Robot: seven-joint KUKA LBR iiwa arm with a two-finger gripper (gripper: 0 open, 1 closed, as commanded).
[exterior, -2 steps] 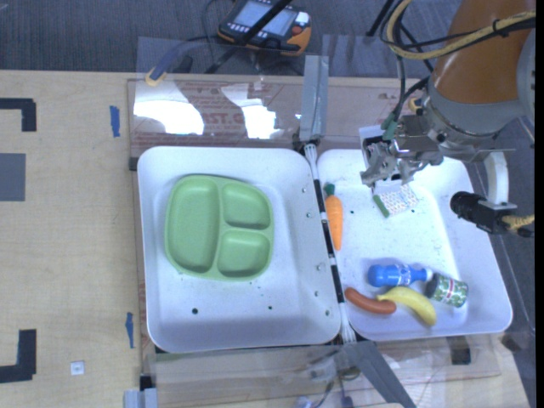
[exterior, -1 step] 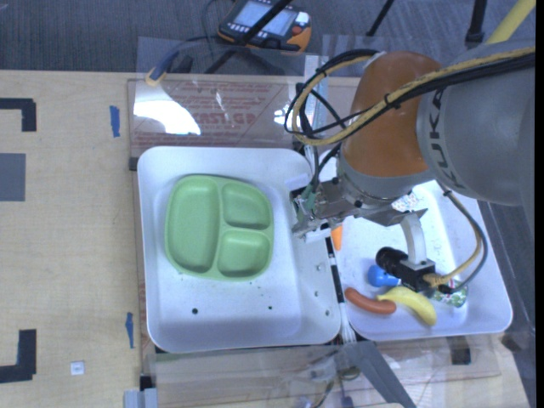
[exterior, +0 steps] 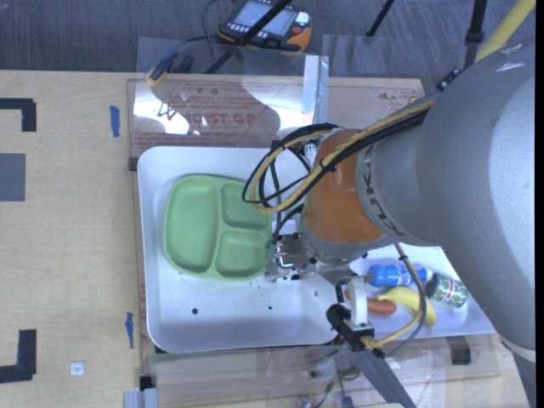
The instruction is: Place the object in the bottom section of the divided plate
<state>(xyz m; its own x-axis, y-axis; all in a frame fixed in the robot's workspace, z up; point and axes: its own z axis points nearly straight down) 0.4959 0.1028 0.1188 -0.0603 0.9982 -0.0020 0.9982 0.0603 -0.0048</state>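
Green divided plate (exterior: 200,228) immediately left of the gripper (exterior: 285,260), lying flat in the left white bin (exterior: 170,313). One large section on the side far from the gripper, two smaller sections on the near side. Gripper low over the rim of the lower small section, at or just past the plate's near edge; contact not resolvable. Gripper state: cannot tell, hidden under the wrist and a clutter of metal parts. Nothing identifiable as held.

Loose items behind and below the gripper, towards the arm's base side, well apart from the plate:
- blue bottle (exterior: 393,274), lying down
- yellow banana (exterior: 416,303), just below the bottle
- small red-orange piece (exterior: 380,307), touching or just beside the banana's near end
- green can (exterior: 449,291), partly under the arm

Orange band (exterior: 336,211) directly above the gripper, with black and yellow cables (exterior: 272,177) looping out over the plate's upper small section. Grey arm (exterior: 459,160) covering most of the right bin.

Few dark specks on the bin floor below the gripper. Handheld pendant (exterior: 259,19) on the floor well beyond the bins.
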